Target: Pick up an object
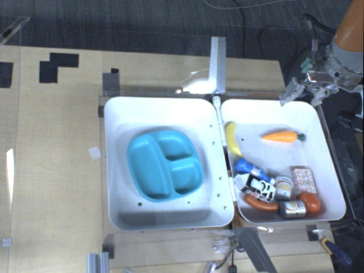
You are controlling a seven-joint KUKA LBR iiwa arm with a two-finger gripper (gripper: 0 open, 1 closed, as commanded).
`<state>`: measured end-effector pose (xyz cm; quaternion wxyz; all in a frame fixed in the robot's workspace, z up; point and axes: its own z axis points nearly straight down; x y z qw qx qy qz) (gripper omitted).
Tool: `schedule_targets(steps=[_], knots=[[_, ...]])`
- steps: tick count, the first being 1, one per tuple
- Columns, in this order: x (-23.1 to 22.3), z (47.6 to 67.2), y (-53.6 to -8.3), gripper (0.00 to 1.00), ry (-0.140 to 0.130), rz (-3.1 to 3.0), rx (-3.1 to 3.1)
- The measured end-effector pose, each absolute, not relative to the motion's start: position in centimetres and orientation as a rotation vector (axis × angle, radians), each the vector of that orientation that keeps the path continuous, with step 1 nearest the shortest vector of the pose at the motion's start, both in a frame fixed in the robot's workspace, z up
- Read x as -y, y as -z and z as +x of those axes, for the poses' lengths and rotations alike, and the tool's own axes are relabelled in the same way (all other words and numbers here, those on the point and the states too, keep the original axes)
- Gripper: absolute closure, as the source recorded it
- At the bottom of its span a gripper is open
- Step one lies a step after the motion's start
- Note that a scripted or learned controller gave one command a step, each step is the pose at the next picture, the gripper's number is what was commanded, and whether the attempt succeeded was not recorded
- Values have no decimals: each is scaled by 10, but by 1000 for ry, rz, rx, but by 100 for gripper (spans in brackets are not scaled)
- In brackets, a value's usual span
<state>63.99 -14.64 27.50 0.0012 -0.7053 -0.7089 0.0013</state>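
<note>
- I am looking down at a slant on a pale wooden bench (51, 169) that bears two shallow white bins side by side.
- The left bin (116, 209) holds a blue divided tray (165, 165), with one long compartment on its left and two smaller ones on its right.
- The right bin (324, 152) holds all the small objects I could pick from.
- A yellow banana (231, 139) lies along the right bin's left wall, near the divider between the bins.
- An orange toy carrot (280, 136) with a dark green tip lies on its side near the middle of the bin's far half, well apart from the other items.
- In the near part of the bin things are clustered: a blue object (245, 166), a black-and-white object (259, 185) just below it, and a red sausage-shaped toy (260, 203) beneath that.
- Beside these stand a small can (282, 186), a brownish packet (303, 179), a second can (293, 209) lying on its side, and a rounded red-orange item (313, 203) at the near right corner.
- The arm (350, 38) reaches in from the right, its orange band at the top right corner.
- The gripper (302, 91) hangs over the far right rim of the right bin, above and to the right of the carrot.
- Its two fingers are spread apart, released, with nothing between them.
- A thin cable (267, 1) trails across the dark floor beyond the bench.
</note>
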Motion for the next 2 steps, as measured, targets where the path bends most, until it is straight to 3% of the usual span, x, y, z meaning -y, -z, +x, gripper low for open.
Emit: schedule_targets(steps=[1, 2], knots=[[143, 624, -135, 0, -3, -2019, 2402], [166, 635, -94, 0, 1, -2061, 2371]])
